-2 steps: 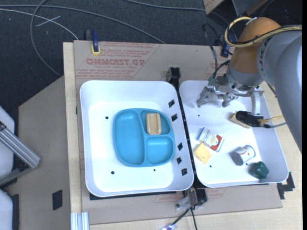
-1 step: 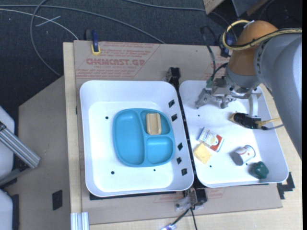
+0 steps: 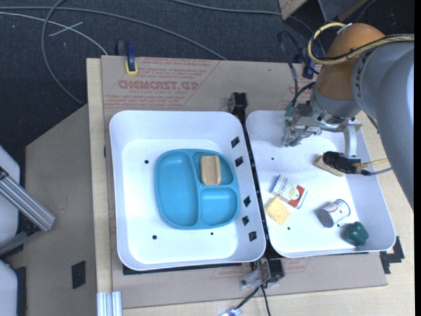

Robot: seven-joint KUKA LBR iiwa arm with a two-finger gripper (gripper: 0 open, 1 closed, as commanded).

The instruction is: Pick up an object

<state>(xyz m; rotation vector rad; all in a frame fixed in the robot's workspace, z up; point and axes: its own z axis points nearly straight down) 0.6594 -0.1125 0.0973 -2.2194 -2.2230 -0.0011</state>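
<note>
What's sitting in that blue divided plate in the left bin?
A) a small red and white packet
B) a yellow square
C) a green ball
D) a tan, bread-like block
D: the tan, bread-like block lies in the upper right compartment of the blue divided plate; the other small items lie in the right bin.

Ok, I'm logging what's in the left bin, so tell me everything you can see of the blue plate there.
The blue plate is a rounded, glossy tray that looks like plastic, split by raised ridges into three compartments: one large on the left, two smaller on the right. It lies flat and upright near the middle of the left bin, resting on the bin's floor. A tan, bread-like block sits in the upper right compartment. The arm is away over the other bin, not touching it.
</note>
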